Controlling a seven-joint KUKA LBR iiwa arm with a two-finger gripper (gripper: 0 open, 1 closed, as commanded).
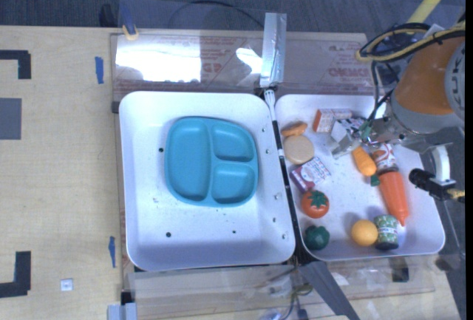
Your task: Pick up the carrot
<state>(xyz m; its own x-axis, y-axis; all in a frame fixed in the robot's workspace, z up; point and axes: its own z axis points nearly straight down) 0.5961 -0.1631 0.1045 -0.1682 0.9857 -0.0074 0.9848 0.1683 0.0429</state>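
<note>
Pincer (355, 140) hovers just above the carrot's (395, 193) upper end in the right bin (436, 237); whether it is clenched I cannot tell. Probably light, stiff and smooth plastic, the carrot is best gripped across its thick middle. A small orange piece (363, 162) beside its top crowds the approach; a tomato (315, 203) lies left.
</note>
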